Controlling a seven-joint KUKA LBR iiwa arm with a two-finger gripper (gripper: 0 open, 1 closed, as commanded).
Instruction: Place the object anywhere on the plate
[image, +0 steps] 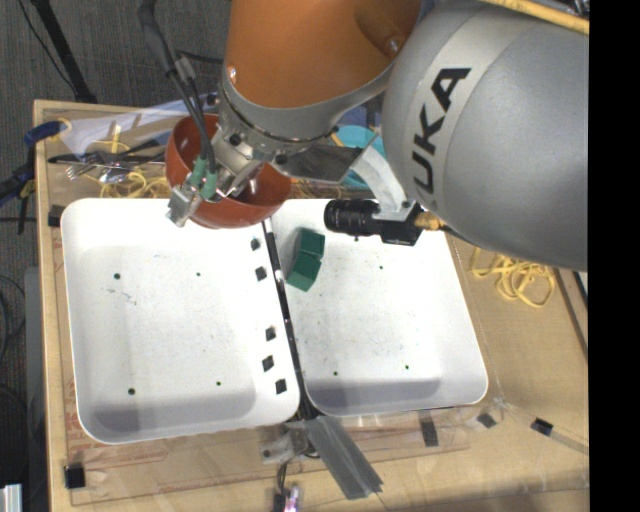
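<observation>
A wooden counter (520, 400) carries two white bins. The right bin (400, 340) holds a green block (304, 258) at its upper left. A red-brown plate (235, 205), possibly a bowl, sits upper centre.

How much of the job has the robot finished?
Nothing looks finished yet. The green block lies in the right bin, near the wall between the bins, not on the red plate. The plate sits at the far edge of the bins, under the arm. The pincer is over the plate's left rim, apart from the block. Left to do: pick up the block and put it on the plate.
</observation>
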